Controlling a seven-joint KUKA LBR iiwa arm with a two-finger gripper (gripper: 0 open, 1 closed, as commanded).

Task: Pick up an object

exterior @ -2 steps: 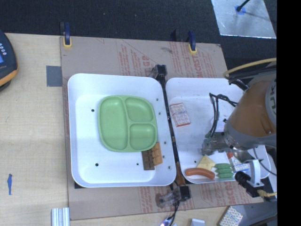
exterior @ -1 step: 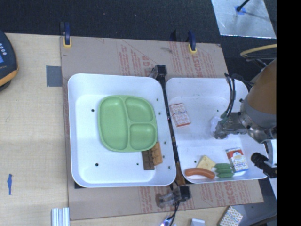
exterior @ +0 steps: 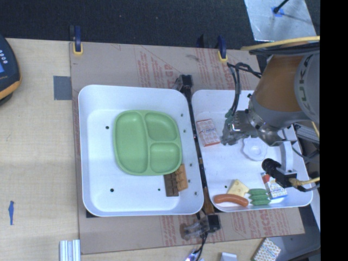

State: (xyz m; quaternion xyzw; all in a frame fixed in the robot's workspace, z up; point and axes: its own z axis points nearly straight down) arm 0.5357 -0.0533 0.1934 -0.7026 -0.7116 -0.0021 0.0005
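My gripper (exterior: 230, 133) hangs over the upper middle of the right bin (exterior: 217, 99), just right of a small pink-and-white packet (exterior: 207, 132). A clear round cup-like thing (exterior: 253, 150) lies just right of the gripper, partly under the arm. Along the right bin's front edge lie a yellow wedge (exterior: 237, 187), a reddish sausage (exterior: 230, 200), a green piece (exterior: 260, 198) and a small red, white and blue box (exterior: 276, 190). Nothing shows between the gripper's tips.
The left bin (exterior: 92, 162) holds a green divided plate (exterior: 148, 142) and a brown block (exterior: 175, 181) by its front right corner. The grey arm (exterior: 283, 91) covers the right bin's far right part. A dark clip (exterior: 185, 82) sits between the bins at the back.
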